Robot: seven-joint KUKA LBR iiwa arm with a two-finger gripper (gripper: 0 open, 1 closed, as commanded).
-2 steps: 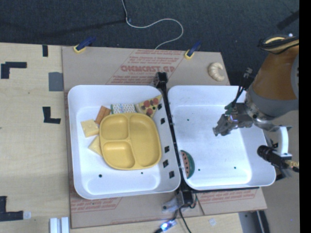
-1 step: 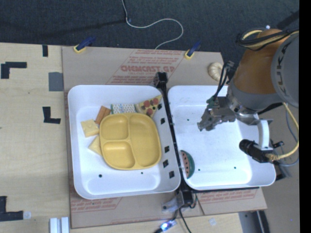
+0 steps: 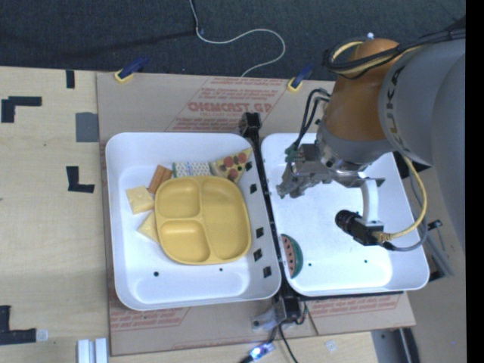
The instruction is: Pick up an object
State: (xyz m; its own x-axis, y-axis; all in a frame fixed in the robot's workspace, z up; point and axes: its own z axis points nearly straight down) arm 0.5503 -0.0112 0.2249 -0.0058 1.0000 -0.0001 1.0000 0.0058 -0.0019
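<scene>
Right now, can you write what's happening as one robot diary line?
arm: over right bin | gripper: near its left wall | yellow plate: left bin | watermelon slice: right bin, untouched

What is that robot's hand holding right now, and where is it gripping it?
Nothing that I can see. The hand hangs over the right bin, near its left wall, with no object visible in it. The watermelon slice lies apart from it.

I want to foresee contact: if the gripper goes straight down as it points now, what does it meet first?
Most likely the bare floor of the right bin, near its upper left part. The gripper hangs over white floor; the watermelon slice lies nearer the front, off that line. Depth is uncertain.
</scene>
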